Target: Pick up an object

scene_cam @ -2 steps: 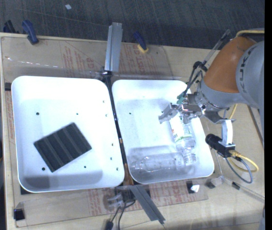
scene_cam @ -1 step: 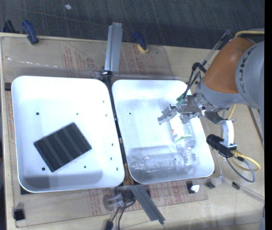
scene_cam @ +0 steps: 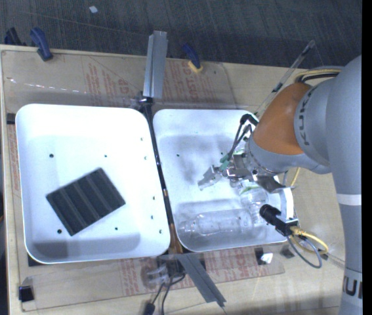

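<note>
A clear plastic bottle (scene_cam: 215,224) lies on its side along the front wall of the right bin (scene_cam: 186,126). My gripper (scene_cam: 208,177) hangs over the middle of that bin, pointing left, a little behind the bottle and apart from it. Nothing shows in its grasp. A flat black ribbed slab (scene_cam: 85,200) lies at a slant on the floor of the left bin (scene_cam: 74,120), far from the gripper. The grey arm with its orange band (scene_cam: 284,120) reaches in from the right and hides the right bin's far right side.
A metal bar (scene_cam: 155,64) stands behind the gap between the bins. Blue clamps (scene_cam: 40,43) grip the bench's back edge. A yellow cable (scene_cam: 307,241) loops past the right bin's front right corner.
</note>
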You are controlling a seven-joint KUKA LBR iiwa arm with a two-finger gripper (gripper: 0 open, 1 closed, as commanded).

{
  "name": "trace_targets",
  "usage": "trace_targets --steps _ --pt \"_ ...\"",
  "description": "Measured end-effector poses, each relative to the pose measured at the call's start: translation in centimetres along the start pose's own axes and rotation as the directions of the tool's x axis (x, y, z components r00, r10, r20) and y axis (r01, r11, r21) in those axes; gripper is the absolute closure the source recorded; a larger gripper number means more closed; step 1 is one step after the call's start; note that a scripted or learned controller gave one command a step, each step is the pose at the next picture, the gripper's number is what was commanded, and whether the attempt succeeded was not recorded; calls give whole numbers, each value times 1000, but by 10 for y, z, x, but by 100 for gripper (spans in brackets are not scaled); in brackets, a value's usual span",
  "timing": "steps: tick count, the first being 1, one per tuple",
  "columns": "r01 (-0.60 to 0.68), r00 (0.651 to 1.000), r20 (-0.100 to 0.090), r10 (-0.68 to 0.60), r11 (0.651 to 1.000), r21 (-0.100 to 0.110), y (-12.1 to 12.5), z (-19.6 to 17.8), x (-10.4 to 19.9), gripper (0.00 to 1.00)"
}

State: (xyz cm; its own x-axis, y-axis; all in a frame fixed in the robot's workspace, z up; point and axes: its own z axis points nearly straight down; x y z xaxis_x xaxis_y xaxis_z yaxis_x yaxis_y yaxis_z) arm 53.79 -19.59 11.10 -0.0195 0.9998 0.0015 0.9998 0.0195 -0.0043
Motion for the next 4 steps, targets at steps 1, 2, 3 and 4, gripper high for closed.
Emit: trace_targets --steps 1,2,3,4 --pt "3 1000 0 -3 1000 0 1 -10 0 100" --pt "3 1000 1 -3 1000 0 1 -10 0 0" --pt "-92 996 2 93 996 -4 7 -52 21 0" --pt "94 996 3 -94 996 -4 6 -82 -12 0"
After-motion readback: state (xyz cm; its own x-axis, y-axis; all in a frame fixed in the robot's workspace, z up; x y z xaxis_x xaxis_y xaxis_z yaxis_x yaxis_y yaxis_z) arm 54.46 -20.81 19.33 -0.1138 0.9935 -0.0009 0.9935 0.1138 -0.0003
